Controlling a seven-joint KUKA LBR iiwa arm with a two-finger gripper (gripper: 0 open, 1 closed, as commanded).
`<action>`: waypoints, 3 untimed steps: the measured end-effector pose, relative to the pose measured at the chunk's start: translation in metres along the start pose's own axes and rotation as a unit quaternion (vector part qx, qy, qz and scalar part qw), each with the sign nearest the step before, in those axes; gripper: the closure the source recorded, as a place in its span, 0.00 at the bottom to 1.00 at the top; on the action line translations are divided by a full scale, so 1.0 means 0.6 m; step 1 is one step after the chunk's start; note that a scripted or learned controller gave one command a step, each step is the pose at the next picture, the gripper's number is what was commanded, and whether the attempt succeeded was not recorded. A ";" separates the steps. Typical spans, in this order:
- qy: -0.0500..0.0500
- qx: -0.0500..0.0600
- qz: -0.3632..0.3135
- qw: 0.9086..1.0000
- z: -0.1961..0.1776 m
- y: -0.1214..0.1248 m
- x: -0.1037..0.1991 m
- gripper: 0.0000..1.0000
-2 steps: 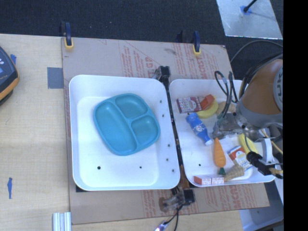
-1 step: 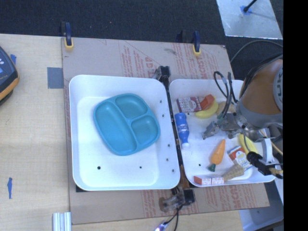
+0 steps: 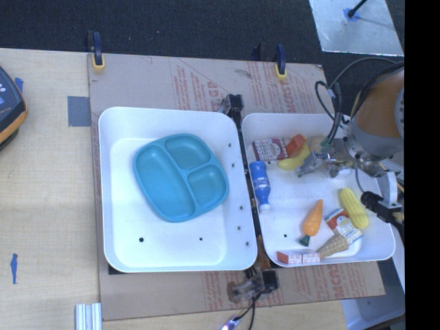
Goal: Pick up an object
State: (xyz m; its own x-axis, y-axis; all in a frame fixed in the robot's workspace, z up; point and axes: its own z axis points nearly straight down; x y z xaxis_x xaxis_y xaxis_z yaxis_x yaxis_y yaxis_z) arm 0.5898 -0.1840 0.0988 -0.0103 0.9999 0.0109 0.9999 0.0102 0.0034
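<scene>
Two shallow white bins sit side by side on a sheet of brown cardboard clamped to a pale wooden bench, with dark carpet beyond the far edge. From where I stand, the left bin (image 3: 110,184) holds a blue divided plate (image 3: 180,176), three compartments, lying flat and a little askew toward the bin's middle. The right bin (image 3: 285,208) carries the clutter: a blue and white bottle (image 3: 259,185) lying along the left wall, a red and white packet (image 3: 269,148) near the far left corner with a yellow banana (image 3: 297,159) just beside it, an orange carrot (image 3: 312,218) near the middle, a yellow corn cob (image 3: 353,208) toward the right wall, an ice cream cone (image 3: 333,245) close to the near rim, and a small flat carton (image 3: 298,258) resting against the near wall. The grey arm with its orange band (image 3: 380,105) comes in from the right, and the gripper (image 3: 320,163) hangs low over the far part of the right bin, next to the banana. Its metal parts blur together against the toys, so I cannot tell whether anything is caught there. A yellow and black device (image 3: 10,108) sits at the bench's left edge.
</scene>
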 end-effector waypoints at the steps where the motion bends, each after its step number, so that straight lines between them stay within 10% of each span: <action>1: 0.010 0.011 -0.002 1.000 0.014 0.112 -0.024 0.00; 2: 0.002 0.007 -0.003 1.000 -0.005 0.113 -0.033 1.00; 3: -0.005 0.002 0.003 1.000 -0.129 0.113 0.067 1.00</action>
State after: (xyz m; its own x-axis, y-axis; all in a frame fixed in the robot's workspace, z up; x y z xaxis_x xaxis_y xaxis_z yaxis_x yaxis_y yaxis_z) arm 0.6570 -0.1441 0.1771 -0.0049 1.0000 0.0008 1.0000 0.0049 -0.0006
